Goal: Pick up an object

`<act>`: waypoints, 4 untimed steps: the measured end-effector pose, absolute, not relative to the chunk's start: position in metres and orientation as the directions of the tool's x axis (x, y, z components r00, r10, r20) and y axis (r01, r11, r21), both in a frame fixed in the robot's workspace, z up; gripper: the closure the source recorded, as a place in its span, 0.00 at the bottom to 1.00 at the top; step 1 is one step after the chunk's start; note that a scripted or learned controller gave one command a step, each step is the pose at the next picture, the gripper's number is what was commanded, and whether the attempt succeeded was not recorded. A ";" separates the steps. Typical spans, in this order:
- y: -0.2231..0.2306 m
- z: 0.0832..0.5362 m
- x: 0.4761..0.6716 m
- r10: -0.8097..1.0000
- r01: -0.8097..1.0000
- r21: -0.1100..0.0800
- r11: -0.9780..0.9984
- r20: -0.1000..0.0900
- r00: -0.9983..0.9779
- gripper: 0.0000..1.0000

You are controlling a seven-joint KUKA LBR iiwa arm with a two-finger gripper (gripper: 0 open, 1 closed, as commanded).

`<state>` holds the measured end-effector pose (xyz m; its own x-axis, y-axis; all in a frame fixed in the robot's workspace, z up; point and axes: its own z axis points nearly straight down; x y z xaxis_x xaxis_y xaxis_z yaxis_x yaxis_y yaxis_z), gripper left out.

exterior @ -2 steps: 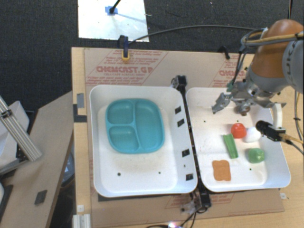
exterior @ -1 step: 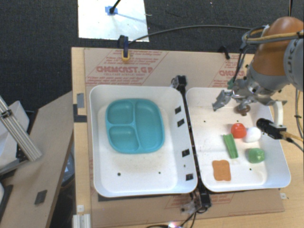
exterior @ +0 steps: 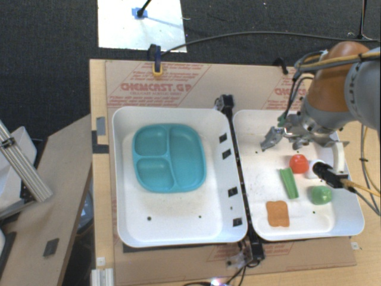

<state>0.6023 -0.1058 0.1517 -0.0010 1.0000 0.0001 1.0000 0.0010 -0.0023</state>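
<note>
My gripper (exterior: 272, 140) hangs over the back left part of the right bin (exterior: 348, 219), above bare white floor. A red round object (exterior: 299, 162) lies to its right and a little nearer the front. A green stick (exterior: 289, 183) lies in front of that one. Further right sits a green lumpy object (exterior: 321, 195), and an orange flat piece (exterior: 277, 213) rests near the bin's front edge. The gripper touches none of them.
The left bin (exterior: 178, 219) holds a teal divided plate (exterior: 169, 158). A black hinge strip (exterior: 234, 165) runs between the two bins. The grey arm with its orange band (exterior: 333, 82) comes in from the right over the right bin's back edge.
</note>
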 end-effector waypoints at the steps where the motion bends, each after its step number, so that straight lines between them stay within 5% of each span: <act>1: -0.106 0.089 0.603 1.000 1.000 -0.004 0.001 0.001 -0.001 0.00; 2: -0.106 0.085 0.604 1.000 1.000 0.001 0.000 0.000 0.000 0.00; 3: -0.106 0.096 0.605 1.000 1.000 0.004 -0.001 0.000 0.001 1.00; 4: -0.104 0.161 0.608 1.000 1.000 0.008 0.004 -0.001 -0.004 1.00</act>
